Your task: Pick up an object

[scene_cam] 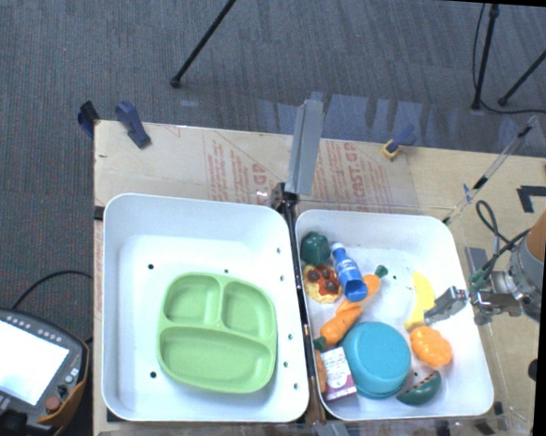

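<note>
The gripper (447, 304) hovers at three o'clock in the right bin (399, 224), above a toy banana (422, 297) (likely light, stiff, slippery plastic). Jaw state: cannot tell. Grasp across its narrow middle.

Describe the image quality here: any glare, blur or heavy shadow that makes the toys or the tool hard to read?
Camera view: lighting is even and soft, with only faint shadows inside the right bin; the white bin floors are bright and slightly washed out; the green tray and blue bowl read clearly; the tool is small and a little soft, so its finger state is unclear.
</note>
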Action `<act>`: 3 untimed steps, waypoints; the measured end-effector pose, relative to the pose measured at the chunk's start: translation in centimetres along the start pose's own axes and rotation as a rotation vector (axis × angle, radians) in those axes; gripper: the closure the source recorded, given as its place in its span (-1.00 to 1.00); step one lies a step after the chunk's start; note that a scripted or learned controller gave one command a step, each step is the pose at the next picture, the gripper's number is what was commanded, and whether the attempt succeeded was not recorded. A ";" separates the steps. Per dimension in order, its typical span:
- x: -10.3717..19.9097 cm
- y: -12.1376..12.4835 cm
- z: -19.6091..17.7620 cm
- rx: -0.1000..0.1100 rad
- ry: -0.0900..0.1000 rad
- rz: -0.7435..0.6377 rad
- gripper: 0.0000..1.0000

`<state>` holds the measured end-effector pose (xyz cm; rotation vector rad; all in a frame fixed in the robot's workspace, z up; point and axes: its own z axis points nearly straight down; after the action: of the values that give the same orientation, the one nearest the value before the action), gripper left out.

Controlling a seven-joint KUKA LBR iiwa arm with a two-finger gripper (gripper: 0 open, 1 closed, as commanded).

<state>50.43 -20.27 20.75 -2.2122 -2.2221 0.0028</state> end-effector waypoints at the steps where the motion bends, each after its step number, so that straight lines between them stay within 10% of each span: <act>1: 3.8 1.6 8.9 -0.021 -0.012 -0.416 -1.00; 2: 7.0 3.5 10.0 -0.040 -0.013 -0.025 -1.00; 3: 6.8 4.1 8.2 -0.065 -0.020 -0.024 1.00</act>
<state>54.49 -13.43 12.52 -2.2269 -2.2918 -0.0481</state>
